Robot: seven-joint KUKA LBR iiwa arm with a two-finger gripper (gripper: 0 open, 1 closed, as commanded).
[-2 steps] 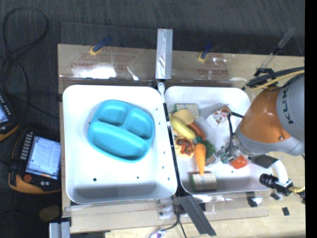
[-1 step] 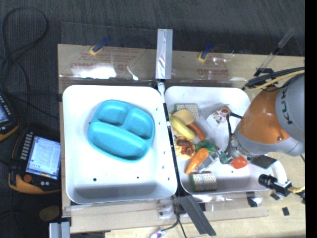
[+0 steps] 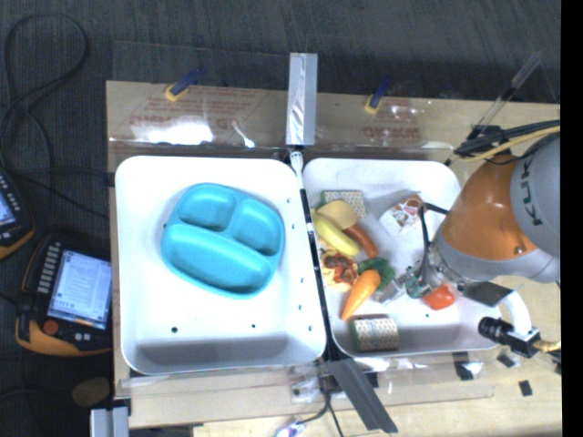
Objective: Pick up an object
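Note:
The right bin (image 3: 383,173) holds a pile of toy food: a yellow banana (image 3: 335,228), an orange carrot (image 3: 361,291), a red tomato-like piece (image 3: 439,298), a white packet with red print (image 3: 403,215) and a grey ribbed block (image 3: 375,332). My gripper (image 3: 413,283) is low in this bin, between the carrot and the red piece, under the orange wrist band (image 3: 483,221). The arm hides most of it.
The left bin (image 3: 146,335) holds a blue three-compartment plate (image 3: 223,237). A divider strip (image 3: 310,244) separates the bins. Handheld devices (image 3: 64,294) and cables lie on the floor at the left. Clamps (image 3: 182,85) sit on the bench's far edge.

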